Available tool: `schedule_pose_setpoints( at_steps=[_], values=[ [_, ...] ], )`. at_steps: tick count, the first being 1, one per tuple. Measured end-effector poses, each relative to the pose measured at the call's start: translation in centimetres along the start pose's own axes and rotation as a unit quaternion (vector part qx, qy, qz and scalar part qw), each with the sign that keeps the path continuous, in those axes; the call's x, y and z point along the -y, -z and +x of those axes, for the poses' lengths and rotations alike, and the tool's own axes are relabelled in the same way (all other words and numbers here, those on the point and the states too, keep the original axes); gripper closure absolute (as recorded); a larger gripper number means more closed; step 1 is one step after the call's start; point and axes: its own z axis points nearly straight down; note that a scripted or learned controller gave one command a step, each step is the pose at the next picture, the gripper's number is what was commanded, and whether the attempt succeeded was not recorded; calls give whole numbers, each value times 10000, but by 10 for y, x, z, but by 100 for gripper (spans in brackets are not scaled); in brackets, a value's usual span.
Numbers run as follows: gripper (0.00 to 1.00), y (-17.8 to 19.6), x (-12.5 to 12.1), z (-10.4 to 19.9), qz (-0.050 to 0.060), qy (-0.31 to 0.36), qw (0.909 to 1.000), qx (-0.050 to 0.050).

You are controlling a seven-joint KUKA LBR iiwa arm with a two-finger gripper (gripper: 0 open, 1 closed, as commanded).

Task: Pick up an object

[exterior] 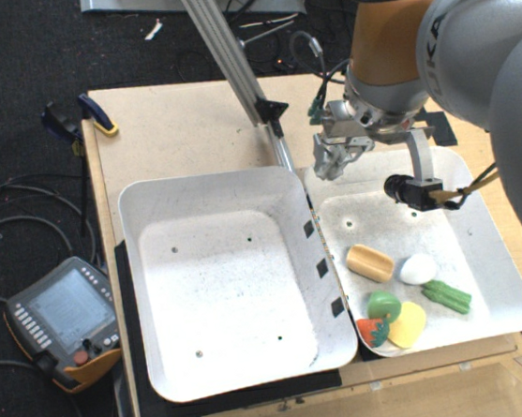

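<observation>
We see the gripper (331, 161) hanging over the far left corner of the right bin (493, 250), beside the rim it shares with the left bin (149, 217); its fingers (324, 165) sit close together with nothing between them, though we cannot tell for certain how far apart they are; the objects lie well apart from it, at the near end of the right bin: a tan bread roll (370, 262), a white egg (418, 269) just beside it, a green vegetable (447, 296), a yellow piece (408, 324) and a green and red piece (379, 316) at the near left corner.
</observation>
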Motion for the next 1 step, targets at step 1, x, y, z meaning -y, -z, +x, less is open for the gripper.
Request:
schedule_pose_setpoints(
  at_steps=[1],
  values=[
    [100,-2,-20,57,-3,-2,10000,-4]
  ],
)
